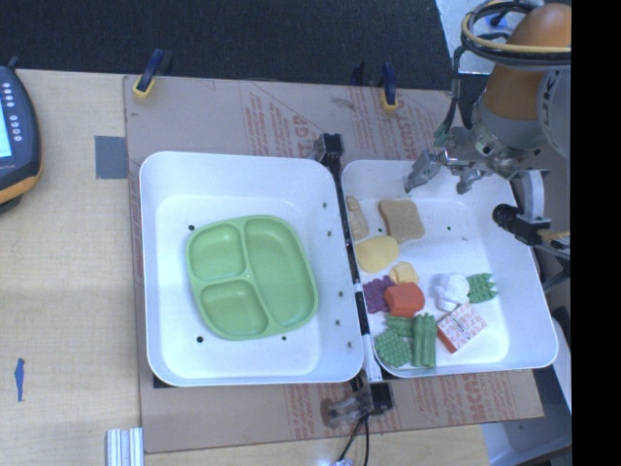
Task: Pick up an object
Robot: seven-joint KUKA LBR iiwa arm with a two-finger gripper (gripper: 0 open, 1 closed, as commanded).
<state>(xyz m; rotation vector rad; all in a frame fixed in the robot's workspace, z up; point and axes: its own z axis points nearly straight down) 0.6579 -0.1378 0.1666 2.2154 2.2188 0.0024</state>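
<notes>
In the right bin [529, 343], the nearest things sit in a cluster at its 7 o'clock: green beans [424, 341], a red-and-white box [460, 327], a tomato [405, 299], a white lump [450, 287] and a purple piece [376, 290]. Further back, towards 10 o'clock, lie a yellow piece [376, 252] and bread [401, 218]. The left bin [165, 260] holds a green tray [252, 277]. At the far rim, at 12 o'clock of the right bin, the gripper [444, 174] hovers, fingers spread with nothing between them. Judged from this, the pick is not yet begun: a descent, a closing and a lift all remain, with bread the closest candidate.
</notes>
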